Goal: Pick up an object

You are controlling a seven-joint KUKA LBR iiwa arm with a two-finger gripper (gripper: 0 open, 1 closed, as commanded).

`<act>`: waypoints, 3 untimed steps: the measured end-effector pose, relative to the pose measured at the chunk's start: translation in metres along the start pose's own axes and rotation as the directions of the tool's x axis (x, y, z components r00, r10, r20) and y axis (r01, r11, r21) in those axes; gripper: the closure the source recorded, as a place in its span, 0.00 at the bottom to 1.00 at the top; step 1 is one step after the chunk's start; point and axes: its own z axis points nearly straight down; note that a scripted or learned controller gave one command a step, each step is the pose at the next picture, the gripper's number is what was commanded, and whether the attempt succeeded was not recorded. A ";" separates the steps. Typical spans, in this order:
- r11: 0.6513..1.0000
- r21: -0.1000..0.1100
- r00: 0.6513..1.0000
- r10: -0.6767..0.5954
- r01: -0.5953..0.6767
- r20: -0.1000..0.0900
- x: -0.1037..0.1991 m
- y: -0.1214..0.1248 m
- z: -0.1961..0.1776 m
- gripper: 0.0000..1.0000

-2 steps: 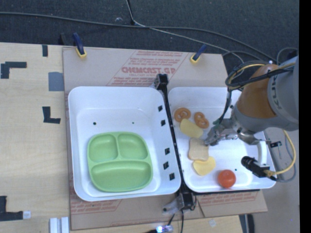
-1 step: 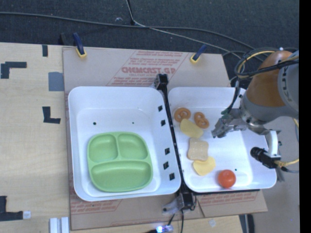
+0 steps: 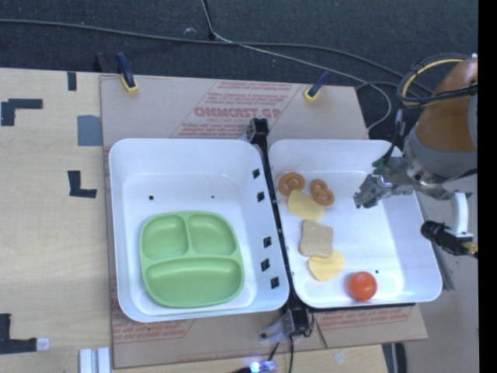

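1. White plastic made up both bins, which sat side by side on a brown cardboard sheet (image 3: 233, 107) over the wooden bench (image 3: 46, 231).
2. Nearest the camera in the right bin (image 3: 411, 286), a red tomato (image 3: 362, 286) lay close to the front wall.
3. Just behind and to the left of the tomato lay a yellow heart-shaped piece (image 3: 326, 266).
4. A tan slice of bread (image 3: 316, 239) touched the far edge of that heart piece, towards the divider between the bins.
5. Farther back, a second yellow piece (image 3: 304, 205) lay just beyond the bread, its edge touching or nearly touching it.
6. Two brown pretzels came next: one (image 3: 292, 183) at the far left of the group, the other (image 3: 321, 192) just to its right, close to the second yellow piece.
7. All six food items kept to the left half of the right bin, in a rough column from front to back.
8. The left bin (image 3: 124, 177) held a green tray (image 3: 191, 257) with three compartments, two small ones at the back and a long one in front; it lay in the near half of the bin.
9. The gripper (image 3: 371, 193) hung over the right half of the right bin, to the right of the pretzels and apart from them.
10. Whether its claw was spread or pressed together could not be told from this view, and nothing showed in it.
11. The grey arm (image 3: 443, 138) with its orange band (image 3: 460, 74) reached in from the right.
12. Farthest off, two blue and yellow clamps (image 3: 126, 74) (image 3: 316, 88) gripped the rear edge of the cardboard.
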 end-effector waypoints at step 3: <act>1.000 0.005 1.000 -0.006 0.006 -0.004 0.099 0.014 -0.026 1.00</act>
